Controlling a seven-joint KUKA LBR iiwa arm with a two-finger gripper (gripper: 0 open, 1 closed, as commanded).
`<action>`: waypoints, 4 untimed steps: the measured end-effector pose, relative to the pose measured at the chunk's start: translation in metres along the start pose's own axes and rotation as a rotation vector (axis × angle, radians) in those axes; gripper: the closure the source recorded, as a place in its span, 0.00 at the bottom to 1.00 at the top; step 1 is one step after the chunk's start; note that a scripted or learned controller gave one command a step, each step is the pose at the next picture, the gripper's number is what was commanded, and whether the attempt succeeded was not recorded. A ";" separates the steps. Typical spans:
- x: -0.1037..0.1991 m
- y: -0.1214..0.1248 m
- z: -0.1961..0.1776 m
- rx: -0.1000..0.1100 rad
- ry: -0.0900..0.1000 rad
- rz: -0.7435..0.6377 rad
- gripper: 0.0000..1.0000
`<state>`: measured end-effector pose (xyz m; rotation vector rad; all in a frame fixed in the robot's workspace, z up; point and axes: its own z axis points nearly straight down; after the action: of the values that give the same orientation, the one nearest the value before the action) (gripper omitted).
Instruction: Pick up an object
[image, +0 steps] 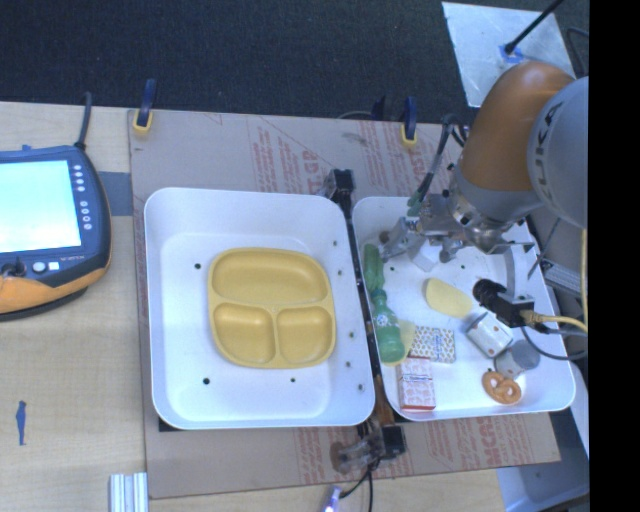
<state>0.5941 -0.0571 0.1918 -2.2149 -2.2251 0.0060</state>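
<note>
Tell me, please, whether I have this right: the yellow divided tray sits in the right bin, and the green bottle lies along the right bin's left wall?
Not quite. The camera view shows the yellow divided tray in the left bin, not the right one. The rest stands: the green bottle lies along the left wall of the right bin.

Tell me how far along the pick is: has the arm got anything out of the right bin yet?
Nothing looks picked yet. The gripper sits low over the far end of the right bin, and no object is visible in it. The green bottle, yellow piece, two small packets and pretzel all lie in that bin. The yellow tray sits in the left bin. Grasping and lifting remain.
</note>
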 end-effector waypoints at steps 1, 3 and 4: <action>0.021 0.062 -0.001 -0.002 0.002 0.001 0.00; -0.050 0.041 0.050 -0.001 0.001 0.003 0.00; -0.051 0.007 0.100 0.001 0.001 0.000 0.00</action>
<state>0.6013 -0.1084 0.0914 -2.2141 -2.2249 0.0059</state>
